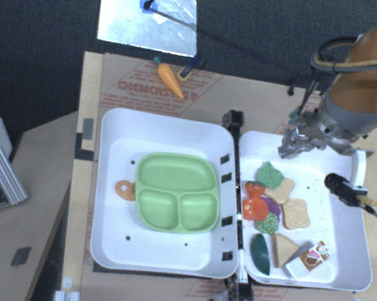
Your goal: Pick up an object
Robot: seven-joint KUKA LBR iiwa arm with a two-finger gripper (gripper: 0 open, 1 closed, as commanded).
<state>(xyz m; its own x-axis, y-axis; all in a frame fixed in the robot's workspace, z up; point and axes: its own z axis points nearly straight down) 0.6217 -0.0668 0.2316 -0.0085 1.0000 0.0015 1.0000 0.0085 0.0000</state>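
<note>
My gripper (290, 150) hangs over the back left corner of the right bin (359, 265), with nothing seen between its fingers. Just in front of it lies a pile of toy food: a green leaf (269, 173), a tan cracker (282, 191), a red-orange piece (256, 205), a purple piece (273, 207) and a green broccoli (269, 224). A bread slice (296, 214) lies to their right. Nearer the front are a dark green oval (261, 253), a tan wedge (284, 246) and a small white box (309, 259).
The left bin (118, 137) holds a green divided tray (176, 191) and a small orange ring (125, 190) beside it. A toy carrot (170, 79) lies on the cardboard behind the bins, near a silver sheet (150, 10).
</note>
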